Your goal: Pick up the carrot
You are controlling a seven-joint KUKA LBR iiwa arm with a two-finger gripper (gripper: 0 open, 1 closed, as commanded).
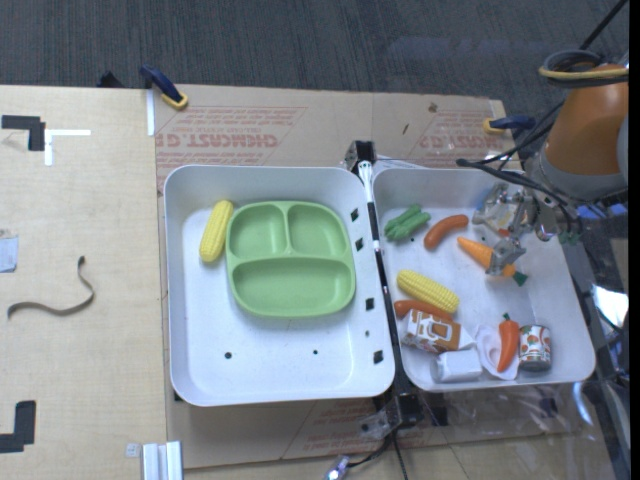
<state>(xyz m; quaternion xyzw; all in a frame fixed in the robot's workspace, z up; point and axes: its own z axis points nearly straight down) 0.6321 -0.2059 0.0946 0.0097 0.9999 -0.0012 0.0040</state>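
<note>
I see the metal two-finger gripper (508,230) hovering at the right bin's upper right, directly over the orange plastic carrot (482,253), which lies tip toward upper left and green top toward lower right, though I cannot tell its finger state.

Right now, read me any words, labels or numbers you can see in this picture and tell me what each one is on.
Red print on the cardboard behind the bins: two lines, mirrored or upside down here and too blurred to read.
Same red print behind the right bin: unreadable.
Small carton: label too small to read.
Can: label too small to read.
</note>
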